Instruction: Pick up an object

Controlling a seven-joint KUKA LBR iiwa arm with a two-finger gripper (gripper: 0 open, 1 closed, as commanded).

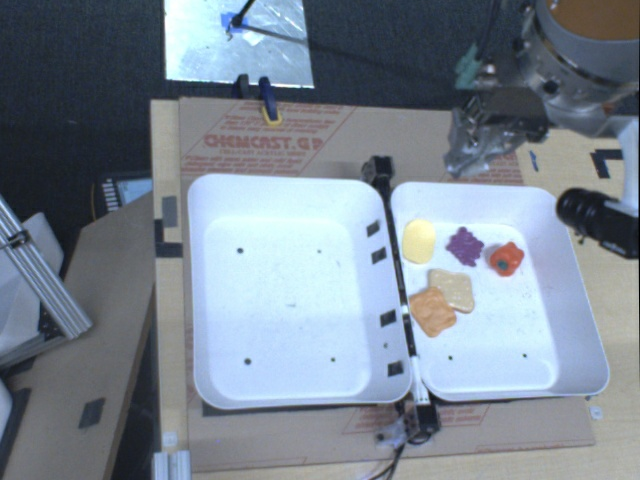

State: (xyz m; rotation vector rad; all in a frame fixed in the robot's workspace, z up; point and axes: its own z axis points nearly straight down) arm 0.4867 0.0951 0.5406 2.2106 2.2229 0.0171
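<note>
Toy foods in right bin (560, 298), likely light rigid plastic: grasp orange tomato (506, 258) across its width; gripper (478, 153) finger state indiscernible.

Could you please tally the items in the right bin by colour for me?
Yellow: 1, the lemon
Purple: 1, the grapes
Red: 1, the pepper
Tan: 1, the cracker
Orange: 1, the biscuit
Total: 5

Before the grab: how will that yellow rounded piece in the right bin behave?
The yellow piece looks smooth and rounded, so it may roll or slip from the fingers. It probably weighs little. It sits near the bin wall, so a nudge could wedge it.
</note>
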